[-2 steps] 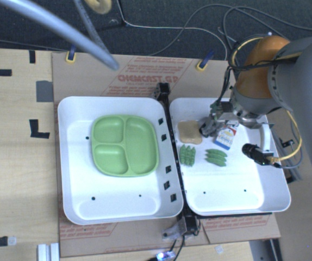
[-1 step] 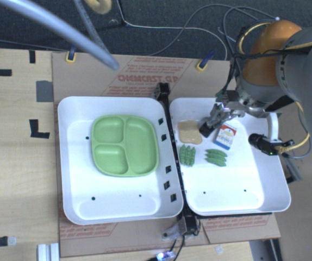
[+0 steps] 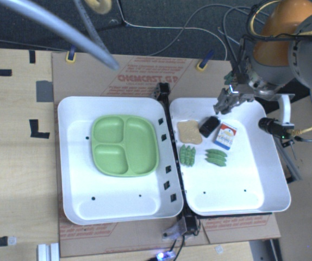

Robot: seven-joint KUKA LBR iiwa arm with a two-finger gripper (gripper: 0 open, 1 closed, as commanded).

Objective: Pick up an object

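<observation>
Gripper hangs over the right bin, just above a black block. I cannot tell its state. Nothing looks lifted yet, so I think picking is left. The left bin holds a green plate. Cardboard lies under both.

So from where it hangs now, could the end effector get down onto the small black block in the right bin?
Probably yes. The end effector hangs just above and right of the small black block, with open space between them. The tan flat piece and the red, white and blue carton lie close on either side, which may crowd it.
</observation>
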